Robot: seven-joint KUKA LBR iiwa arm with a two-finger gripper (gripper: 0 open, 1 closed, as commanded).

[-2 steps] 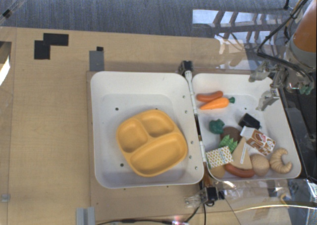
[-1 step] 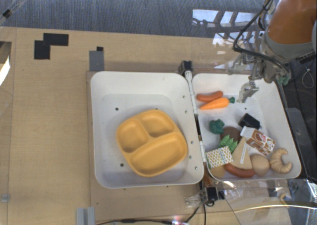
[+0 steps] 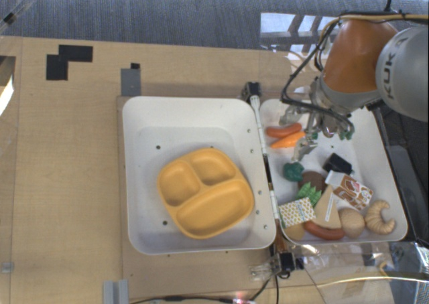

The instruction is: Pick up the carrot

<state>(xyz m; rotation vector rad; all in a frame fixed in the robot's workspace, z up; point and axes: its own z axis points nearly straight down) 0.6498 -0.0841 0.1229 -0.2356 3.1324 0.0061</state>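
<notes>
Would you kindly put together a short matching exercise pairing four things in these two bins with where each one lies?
Things:
1. carrot
2. yellow divided plate
3. croissant
4. broccoli

Places:
A. near-right corner of the right bin
B. middle of the left bin
C. far-left part of the right bin, beside the hand
D. left side of the right bin, nearer the camera than the carrot

Pairs: 1-C, 2-B, 3-A, 4-D

The right bin's (image 3: 395,182) near half is crowded: broccoli (image 3: 292,171), sausage (image 3: 324,231), croissant (image 3: 381,217). Bare floor lies along its right wall; the gripper (image 3: 310,136) crowds the carrot (image 3: 287,140) at its far-left corner.
</notes>
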